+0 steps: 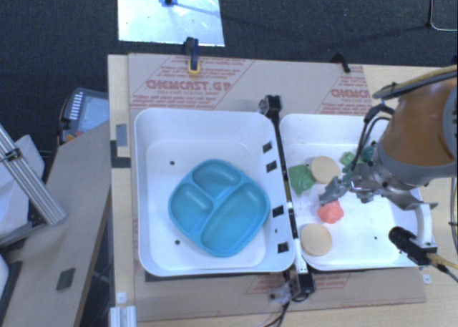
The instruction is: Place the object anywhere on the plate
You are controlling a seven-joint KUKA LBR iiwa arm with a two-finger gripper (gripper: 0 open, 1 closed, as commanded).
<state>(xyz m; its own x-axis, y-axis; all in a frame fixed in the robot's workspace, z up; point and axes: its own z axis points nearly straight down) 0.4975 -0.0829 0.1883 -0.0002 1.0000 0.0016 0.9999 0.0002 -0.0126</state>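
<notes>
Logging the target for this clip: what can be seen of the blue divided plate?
The blue divided plastic plate is a rounded square, turned diamond-wise, lying flat on the floor of the left white bin, near its middle. Raised ridges split it into three compartments: two smaller ones at the upper left and one larger at the lower right. Nothing lies on it.

camera: single, fixed above the surface [358,79] | facing: down at a slant | range: moderate, both white bins in frame, left bin [154,175], right bin [372,247] | arm [422,132] entered from right
</notes>
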